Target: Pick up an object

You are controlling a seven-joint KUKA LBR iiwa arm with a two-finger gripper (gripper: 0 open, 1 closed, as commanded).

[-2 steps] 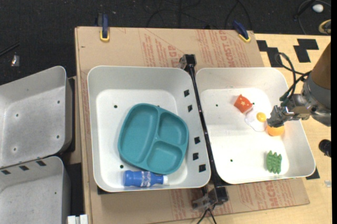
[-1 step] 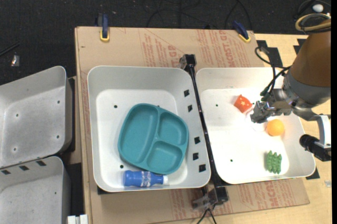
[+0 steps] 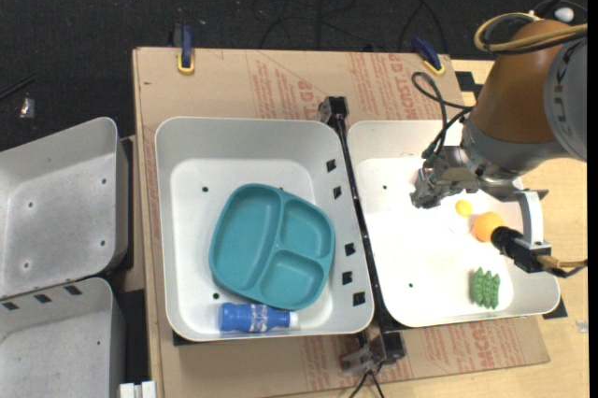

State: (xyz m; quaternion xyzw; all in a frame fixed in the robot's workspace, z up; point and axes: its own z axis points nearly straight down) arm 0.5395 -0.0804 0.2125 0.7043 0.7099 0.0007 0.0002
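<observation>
A brown board lies on a dark floor strewn with cables and carries two white bins. The gripper sits low over the floor of the bin on the view's right, toward its upper middle. Its dark tip is too murky for me to tell whether it is spread or closed, and nothing shows caught in it. Just beside it lies a small yellow ball, then an orange piece close against that, and nearer the front rim a green knobbly thing. Across the divider, the other bin holds a teal divided plate and a blue-and-white bottle. I'd judge the pick not yet made: the gripper is down among the objects, the grasp and lift are left to do, and the ball looks the likeliest target
</observation>
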